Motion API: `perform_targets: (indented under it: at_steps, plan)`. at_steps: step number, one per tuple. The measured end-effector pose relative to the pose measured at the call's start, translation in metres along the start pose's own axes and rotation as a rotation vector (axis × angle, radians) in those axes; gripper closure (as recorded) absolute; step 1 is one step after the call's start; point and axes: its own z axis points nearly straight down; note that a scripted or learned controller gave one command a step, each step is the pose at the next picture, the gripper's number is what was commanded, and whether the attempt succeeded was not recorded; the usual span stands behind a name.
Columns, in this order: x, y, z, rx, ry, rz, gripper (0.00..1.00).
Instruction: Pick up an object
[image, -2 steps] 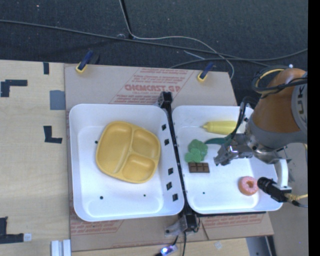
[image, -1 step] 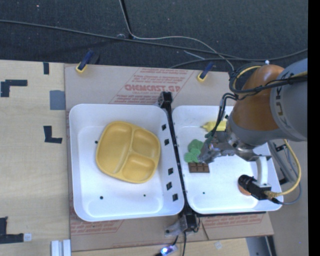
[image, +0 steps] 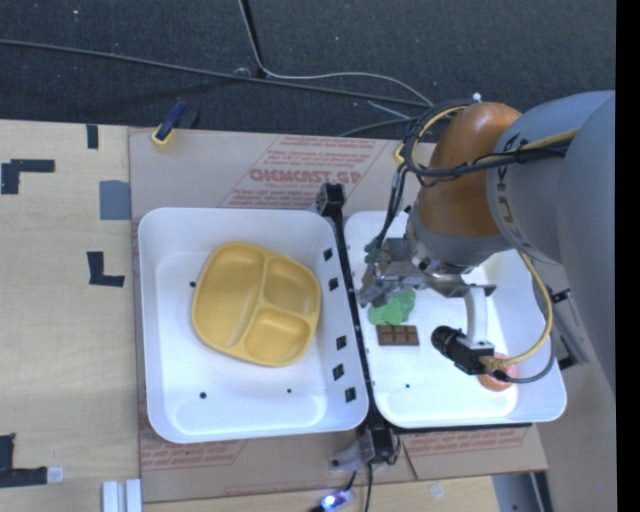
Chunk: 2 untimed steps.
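In the right bin (image: 540, 400) lie a green object (image: 395, 307) and, just below it, a brown chocolate-like bar (image: 398, 336). An orange-pink object (image: 495, 377) peeks out near the bin's lower right, partly hidden by a black part of the arm. My gripper (image: 385, 283) hangs low over the bin's left side, right above the green object. The arm's orange band (image: 465, 170) and grey body cover much of the bin's upper part.
The left bin (image: 165, 300) holds a yellow divided plate (image: 257, 302). A black divider with clips (image: 345, 310) runs between the bins. Cables (image: 545, 320) loop around the wrist. Cardboard (image: 300, 170) lies under both bins.
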Motion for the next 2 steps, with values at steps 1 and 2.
perform_targets:
  at_steps: [1,2]
  plan:
    - [0.054,0.016,-0.013,0.000,0.000,0.000,1.00]
    - [0.099,0.031,-0.019,0.000,0.000,0.001,1.00]
